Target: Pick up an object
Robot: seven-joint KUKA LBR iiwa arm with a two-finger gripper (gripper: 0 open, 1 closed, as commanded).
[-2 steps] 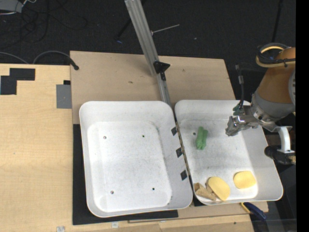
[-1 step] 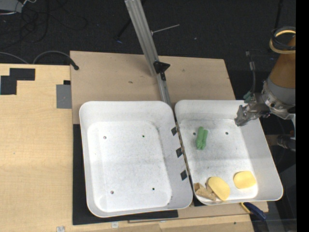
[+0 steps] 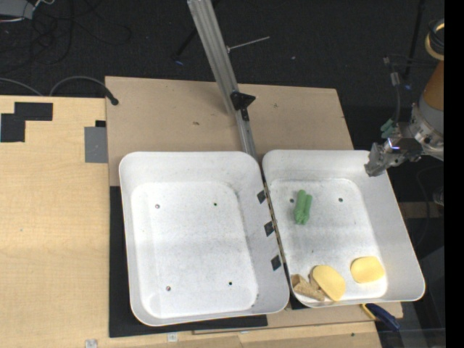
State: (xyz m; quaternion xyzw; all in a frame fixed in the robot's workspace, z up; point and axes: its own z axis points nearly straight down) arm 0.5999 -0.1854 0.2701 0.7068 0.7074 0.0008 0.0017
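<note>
Four small objects lie in the right bin (image 3: 377, 209). Toward its centre, a green cylindrical piece (image 3: 302, 207) rests on the bin floor, long axis running roughly front to back, well apart from the others. Near the front edge sit two yellow rounded objects: one (image 3: 367, 269) toward the front right, the other (image 3: 329, 282) just left of it, with a gap between them. A tan, irregular object (image 3: 307, 289) lies in the front left corner, touching or nearly touching the second yellow object; contact cannot be resolved. The left bin (image 3: 188, 238) adjoins the right one along a shared seam marked by small black clips (image 3: 268, 228). The gripper (image 3: 376, 160) hangs over the far right corner of the right bin, well apart from all four objects, with nothing visible between its fingers; whether they stand wide or narrow cannot be told. A slanted aluminium rail (image 3: 220, 64) rises behind the bins over a brown board (image 3: 181, 118); a light wooden tabletop (image 3: 51, 223) extends to the left.
</note>
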